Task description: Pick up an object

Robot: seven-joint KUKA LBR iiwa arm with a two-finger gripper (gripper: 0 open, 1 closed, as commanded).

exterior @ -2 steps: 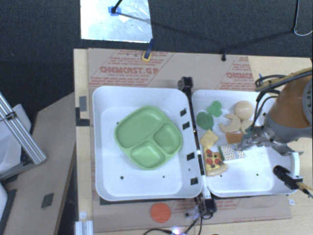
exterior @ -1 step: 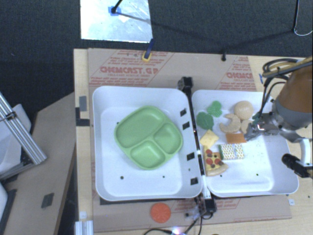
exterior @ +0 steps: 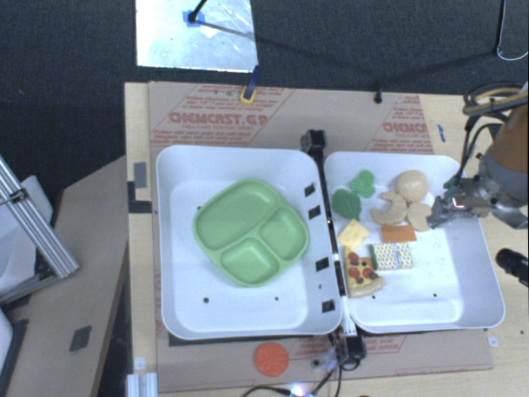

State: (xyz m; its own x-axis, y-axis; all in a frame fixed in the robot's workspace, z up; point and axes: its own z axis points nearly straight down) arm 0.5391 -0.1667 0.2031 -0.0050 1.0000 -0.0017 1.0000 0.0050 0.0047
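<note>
a: dark carpet lies behind your surface [exterior: 397, 110], and a silvery sheet [exterior: 197, 23] sits on it at the far left. read the scene left to right with me.

b: first comes the left bin [exterior: 178, 304], which carries a green divided plate [exterior: 250, 231] and nothing you need. then the divider between the bins, and the right bin [exterior: 446, 300] with all the small things.

a: which of them would you go for?

b: look at the cluster in its left and middle part. nearest the divider you have two green leafy pieces [exterior: 353, 193], a yellow wedge [exterior: 353, 234], a pizza slice [exterior: 362, 277] and a small patterned box [exterior: 393, 256]. further right lie an orange cracker [exterior: 397, 233], a pale round bun [exterior: 412, 185] and tan curved pieces [exterior: 402, 212].

a: and the gripper?

b: your gripper [exterior: 444, 209] is at the right, just beside the tan curved pieces, low over the bin. i cannot tell from here whether it is wide or narrow, and nothing shows between its tips.

a: so the relation that matters?

b: the nearest thing lies just to the left of the gripper, toward the divider. the tan pieces run roughly left to right, so i judge you would need only a short shift leftward.
</note>
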